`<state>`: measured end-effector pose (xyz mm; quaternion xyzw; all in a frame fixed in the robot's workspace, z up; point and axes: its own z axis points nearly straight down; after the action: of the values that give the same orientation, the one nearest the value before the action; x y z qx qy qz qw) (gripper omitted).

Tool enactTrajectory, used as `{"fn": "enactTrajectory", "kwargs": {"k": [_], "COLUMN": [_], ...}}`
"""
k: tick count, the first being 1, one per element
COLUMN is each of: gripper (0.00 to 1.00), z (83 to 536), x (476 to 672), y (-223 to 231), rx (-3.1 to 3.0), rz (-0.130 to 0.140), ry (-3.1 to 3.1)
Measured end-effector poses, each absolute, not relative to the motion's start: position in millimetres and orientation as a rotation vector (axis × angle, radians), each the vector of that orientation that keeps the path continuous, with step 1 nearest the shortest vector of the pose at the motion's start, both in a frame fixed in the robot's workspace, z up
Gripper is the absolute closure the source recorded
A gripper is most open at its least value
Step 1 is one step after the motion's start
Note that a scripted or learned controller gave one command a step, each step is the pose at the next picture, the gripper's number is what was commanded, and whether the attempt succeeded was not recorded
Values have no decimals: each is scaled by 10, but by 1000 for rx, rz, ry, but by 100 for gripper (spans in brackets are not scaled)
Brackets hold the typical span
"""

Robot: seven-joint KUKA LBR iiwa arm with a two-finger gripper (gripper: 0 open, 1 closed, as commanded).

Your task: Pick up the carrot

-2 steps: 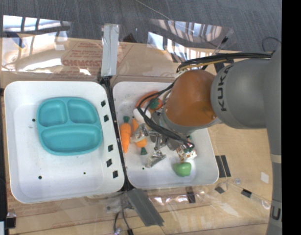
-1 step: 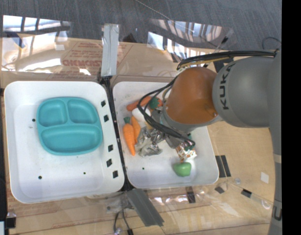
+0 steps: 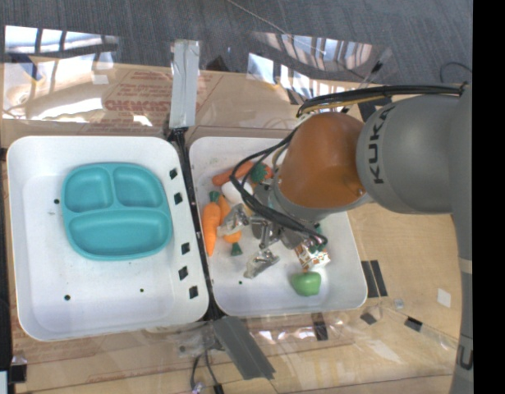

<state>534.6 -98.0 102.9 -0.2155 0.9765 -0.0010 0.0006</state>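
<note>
Two white bins sit side by side in front of you. Your left bin (image 3: pixel 30 220) holds a teal plate (image 3: pixel 117 210) with three sections. Your right bin (image 3: pixel 346 290) holds the carrot (image 3: pixel 210 226), which lies near its left wall. The gripper (image 3: pixel 264 249) hangs over the middle of that bin, just beside the carrot, and you cannot tell how it is set. A green toy (image 3: pixel 306 283) lies nearby.

glossy plastic carrot (image 3: pixel 210 227), matt white bins (image 3: pixel 39 220)
</note>
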Motion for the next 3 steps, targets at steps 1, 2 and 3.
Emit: {"fn": "enactTrajectory", "kwargs": {"k": [1,2,3], "gripper": [100,100,0], "z": [1132,1939,1921], "x": [5361,4985,4977], "y": [-961,-773,-774], "rx": [-686,-917,-917], "rz": [-3,-3,0], "ry": [3062,3000,3003]}}
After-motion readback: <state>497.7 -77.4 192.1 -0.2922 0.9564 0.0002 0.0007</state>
